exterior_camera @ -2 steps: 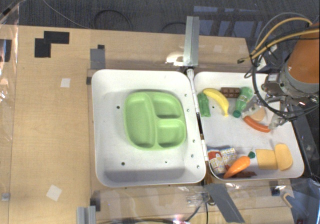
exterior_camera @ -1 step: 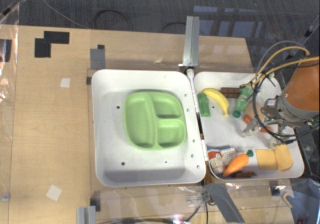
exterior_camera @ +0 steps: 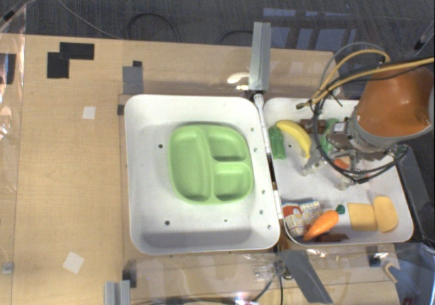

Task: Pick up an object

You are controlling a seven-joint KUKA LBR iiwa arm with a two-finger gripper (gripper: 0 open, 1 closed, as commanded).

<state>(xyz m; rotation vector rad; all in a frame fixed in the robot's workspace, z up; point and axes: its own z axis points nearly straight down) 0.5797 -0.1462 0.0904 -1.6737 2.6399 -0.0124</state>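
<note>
arm (exterior_camera: 397,103) hung over R bin (exterior_camera: 406,229) | gripper (exterior_camera: 331,151) low by banana (exterior_camera: 296,135), claw state n/k, cables hid it | banana in bin's far-L corner | prob light, soft, curved, slick skin; grab mid-body across width

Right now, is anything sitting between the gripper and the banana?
Nothing visible does. The banana lies in the right bin, just left of the gripper. A green object lies on the banana's far side.
</note>
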